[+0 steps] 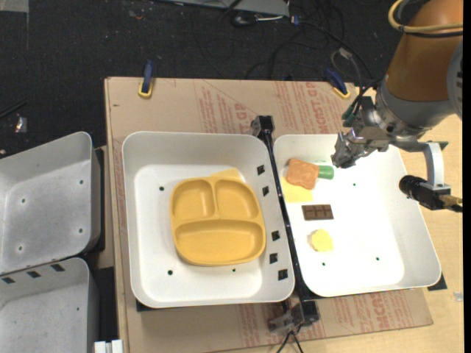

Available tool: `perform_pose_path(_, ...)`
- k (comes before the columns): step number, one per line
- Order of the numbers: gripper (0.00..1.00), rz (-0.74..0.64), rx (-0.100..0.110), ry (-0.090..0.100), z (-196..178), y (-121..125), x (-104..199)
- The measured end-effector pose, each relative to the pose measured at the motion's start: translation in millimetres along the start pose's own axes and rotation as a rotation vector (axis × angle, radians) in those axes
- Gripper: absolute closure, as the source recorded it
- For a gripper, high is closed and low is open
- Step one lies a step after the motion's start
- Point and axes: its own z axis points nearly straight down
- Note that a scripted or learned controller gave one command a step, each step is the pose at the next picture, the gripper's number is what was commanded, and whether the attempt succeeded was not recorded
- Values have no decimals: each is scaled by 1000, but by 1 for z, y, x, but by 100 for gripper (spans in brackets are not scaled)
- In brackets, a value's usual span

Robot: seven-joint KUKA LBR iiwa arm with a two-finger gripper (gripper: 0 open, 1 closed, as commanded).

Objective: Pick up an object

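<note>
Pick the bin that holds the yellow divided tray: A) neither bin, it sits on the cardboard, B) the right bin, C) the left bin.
C: the yellow divided tray lies flat inside the left bin, while the right bin holds the small items.

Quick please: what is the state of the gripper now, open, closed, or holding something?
Gripper: cannot be told; it hangs over the right bin, close to the green piece, and nothing is seen between its tips.

red print runs across the cardboard sheet (221, 101) under the bins; it's upside down and too faint to actually read
</note>
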Motion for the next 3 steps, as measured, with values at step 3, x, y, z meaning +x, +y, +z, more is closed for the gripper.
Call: perform_pose_path(3, 100, 1, 2, 0, 49, 26, 143)
